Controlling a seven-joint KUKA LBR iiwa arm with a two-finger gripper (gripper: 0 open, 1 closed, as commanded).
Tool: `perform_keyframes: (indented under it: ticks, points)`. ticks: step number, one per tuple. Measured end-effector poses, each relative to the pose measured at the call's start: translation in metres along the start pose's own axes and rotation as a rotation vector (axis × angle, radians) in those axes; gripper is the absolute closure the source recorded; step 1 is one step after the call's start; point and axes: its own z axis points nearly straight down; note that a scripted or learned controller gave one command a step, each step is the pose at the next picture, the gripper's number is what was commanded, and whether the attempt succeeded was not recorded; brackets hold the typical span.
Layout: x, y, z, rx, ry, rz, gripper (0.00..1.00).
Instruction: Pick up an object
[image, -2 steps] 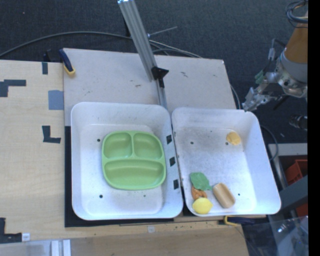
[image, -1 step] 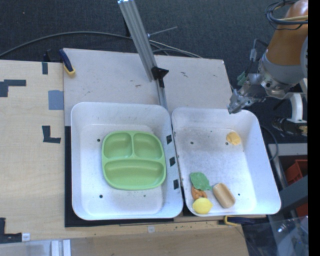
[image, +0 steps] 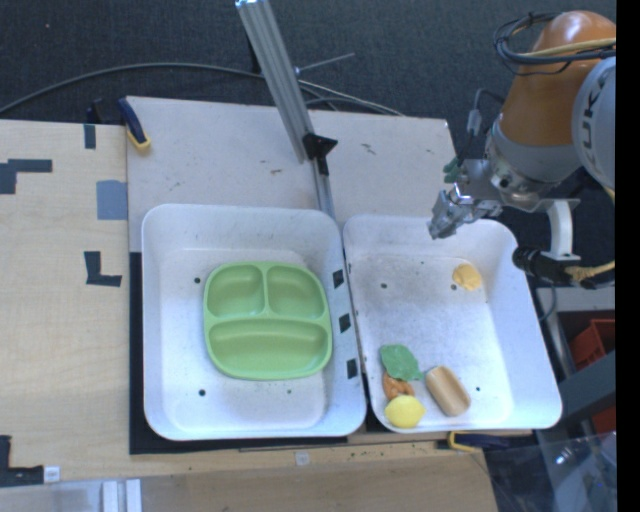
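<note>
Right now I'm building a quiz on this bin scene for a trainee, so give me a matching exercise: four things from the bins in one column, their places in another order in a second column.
Things:
1. green divided plate
2. yellow lemon-like piece
3. small yellow-orange piece
4. hot dog bun

Places:
A. right bin, far side, just below the gripper
B. left bin, middle
C. right bin, near edge, right of the lemon-like piece
D. right bin, near edge, under the green leaf

Pairs: 1-B, 2-D, 3-A, 4-C
</note>
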Motion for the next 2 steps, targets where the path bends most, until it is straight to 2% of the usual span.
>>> perform_keyframes:
  ticks: [1, 2]
  points:
    - [0.054, -0.014, -0.002, 0.000, 0.001, -0.002, 1.00]
    - [0.106, -0.021, 0.014, 0.001, 0.000, -0.002, 1.00]
